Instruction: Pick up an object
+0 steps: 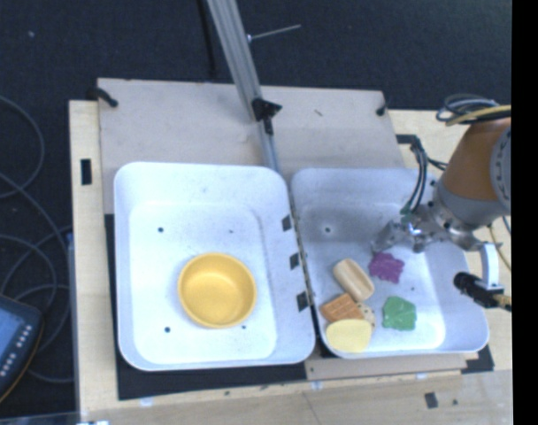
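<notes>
- Arm (471, 171): grey with an orange band, reaching in from the right over the right bin (340, 197).
- Claw (402, 235): low over the right bin's middle; whether it is wide or narrow cannot be told, and nothing is seen between its fingers.
- Purple piece (387, 266): just below the claw, near it.
- Tan roll (352, 278), green piece (398, 313), orange wafer (342, 307) and yellow piece (349, 335): clustered at the bin's near end.
- Yellow bowl (217, 289): upright in the left bin (154, 193).
</notes>
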Controlling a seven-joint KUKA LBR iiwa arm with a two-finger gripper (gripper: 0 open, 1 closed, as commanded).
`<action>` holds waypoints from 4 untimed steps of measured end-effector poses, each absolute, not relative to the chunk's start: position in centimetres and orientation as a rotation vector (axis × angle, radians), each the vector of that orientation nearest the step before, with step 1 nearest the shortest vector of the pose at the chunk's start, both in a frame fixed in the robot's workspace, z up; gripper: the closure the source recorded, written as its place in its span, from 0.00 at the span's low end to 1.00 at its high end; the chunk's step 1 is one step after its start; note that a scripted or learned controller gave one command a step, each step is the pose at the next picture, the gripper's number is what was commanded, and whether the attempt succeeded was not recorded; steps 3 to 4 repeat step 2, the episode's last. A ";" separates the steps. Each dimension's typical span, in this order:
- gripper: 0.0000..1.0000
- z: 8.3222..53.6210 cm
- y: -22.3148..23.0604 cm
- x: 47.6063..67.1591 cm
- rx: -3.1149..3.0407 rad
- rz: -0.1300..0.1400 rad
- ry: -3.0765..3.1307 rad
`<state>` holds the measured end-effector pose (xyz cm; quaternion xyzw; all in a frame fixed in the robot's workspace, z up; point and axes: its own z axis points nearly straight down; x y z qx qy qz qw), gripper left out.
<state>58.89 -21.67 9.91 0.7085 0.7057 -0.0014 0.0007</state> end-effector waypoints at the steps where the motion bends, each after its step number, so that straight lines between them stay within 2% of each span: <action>1: 1.00 11.3 -21.8 59.1 2.224 0.002 2.209; 2: 1.00 16.0 -22.4 58.7 2.219 0.005 2.215; 4: 1.00 16.0 -22.4 58.7 2.219 0.005 2.215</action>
